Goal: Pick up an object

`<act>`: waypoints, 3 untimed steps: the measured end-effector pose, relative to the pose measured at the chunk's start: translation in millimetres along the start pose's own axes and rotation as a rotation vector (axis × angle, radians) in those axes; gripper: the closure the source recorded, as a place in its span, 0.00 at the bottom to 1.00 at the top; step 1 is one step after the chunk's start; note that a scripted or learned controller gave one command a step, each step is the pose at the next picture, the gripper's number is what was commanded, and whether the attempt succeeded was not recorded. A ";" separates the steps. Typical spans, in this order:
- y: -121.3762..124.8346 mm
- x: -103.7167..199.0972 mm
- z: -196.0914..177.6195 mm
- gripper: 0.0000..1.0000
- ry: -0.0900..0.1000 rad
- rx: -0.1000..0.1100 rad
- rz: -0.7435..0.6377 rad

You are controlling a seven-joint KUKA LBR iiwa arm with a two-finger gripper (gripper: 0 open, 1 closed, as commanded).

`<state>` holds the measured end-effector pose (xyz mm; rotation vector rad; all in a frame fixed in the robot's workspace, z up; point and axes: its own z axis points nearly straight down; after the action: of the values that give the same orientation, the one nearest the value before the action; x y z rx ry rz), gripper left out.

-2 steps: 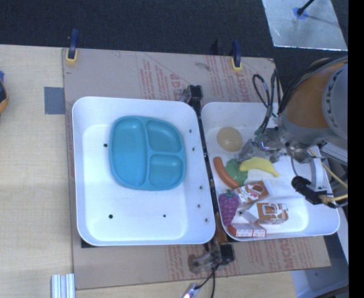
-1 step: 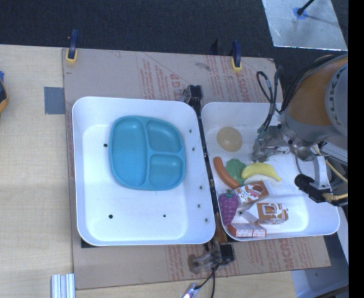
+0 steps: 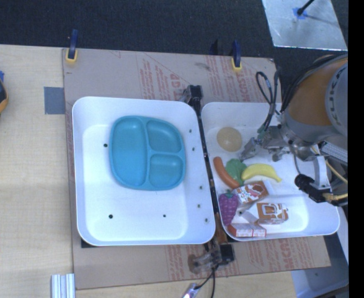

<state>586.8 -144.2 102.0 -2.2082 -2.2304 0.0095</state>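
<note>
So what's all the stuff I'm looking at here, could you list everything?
white bins: 2, white, side by side on the bench
divided plate: 1, light blue, in the left bin
round ball-like item: 1, pale tan, top of the right bin
banana: 1, yellow, middle of the right bin
carrot-like toy: 1, orange, beside a green leafy piece
grapes: 1 bunch, purple, lower left of the right bin
small cartons: about 3, white with red-brown print, bottom of the right bin
clamps: 2, blue and yellow, on the back edge of the board
arm: 1, grey with orange band, from the right
tool: 1, metal, over the right bin above the banana
</note>
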 end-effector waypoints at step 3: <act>-30.8 11.6 10.4 0.00 0.001 -0.003 0.008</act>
<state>555.8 -133.0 91.7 -2.2184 -2.2221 0.0046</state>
